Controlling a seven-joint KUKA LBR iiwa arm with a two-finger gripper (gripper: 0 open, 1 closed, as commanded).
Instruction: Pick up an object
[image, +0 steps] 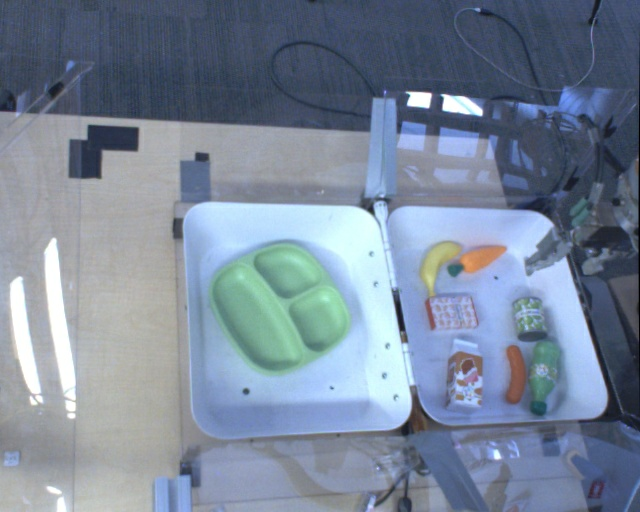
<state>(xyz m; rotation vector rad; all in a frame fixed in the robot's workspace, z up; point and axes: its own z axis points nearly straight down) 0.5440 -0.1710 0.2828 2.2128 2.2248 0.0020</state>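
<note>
Table (120, 300): green tray (280, 305) in left bin (215, 400); tool (548, 252) over right bin (585, 395) edge nr carrot (480, 258), grip state can't tell

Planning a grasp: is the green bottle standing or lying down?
Lying down. The green bottle rests on its side on the floor of the right bin, beside the sausage.

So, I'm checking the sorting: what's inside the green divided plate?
Nothing lies in the green plate: its three compartments show bare. It hides the left bin floor beneath it.
</note>
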